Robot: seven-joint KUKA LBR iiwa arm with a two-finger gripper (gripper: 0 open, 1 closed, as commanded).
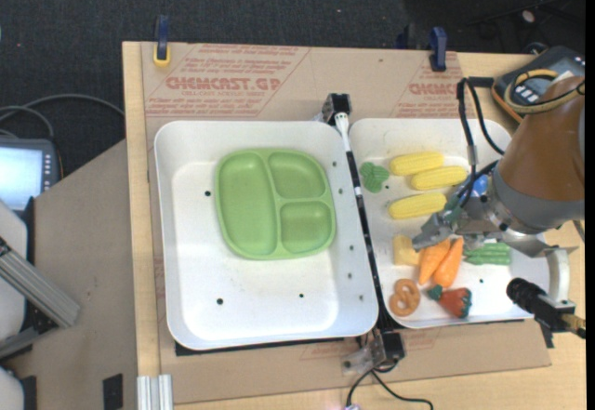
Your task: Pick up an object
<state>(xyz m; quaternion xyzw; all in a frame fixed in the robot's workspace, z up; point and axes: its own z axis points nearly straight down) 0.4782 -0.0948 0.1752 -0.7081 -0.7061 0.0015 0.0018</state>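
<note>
Dark carpet surrounds a bench (232, 73) topped w/ a brown printed sheet, which bears two shallow white bins side by side. Left bin (186, 213) holds just a green divided plate (276, 202), lying flat near its middle. Right bin (390, 134) holds the clutter: three yellow corn cobs (416, 163) stacked toward the far side, a green leafy piece (374, 178) near the divider, a pale yellow block (403, 250), two orange carrots (440, 261), a green bean pod (487, 255), a pretzel (405, 296) and a red strawberry-like piece (456, 302) at the near edge.

Progress, judged from the scene: pick not done yet. Arm comes in from the right; gripper (444, 230) sits low over the right bin, just above the carrots and beside the lowest cob. Nothing visibly between its tips, so no hold can be claimed. Whether the jaws are spread or closed can't be told; wrist and cables cover them. Likely target is a carrot or the pale block, both right under the tool, but that's a guess.

Left to do: close on an item, lift it free.

In the way: items are packed tight, carrots touching each other and close to the block and bean pod, so a neighbour may get nudged or grabbed too. Bin wall is well apart from the gripper.
</note>
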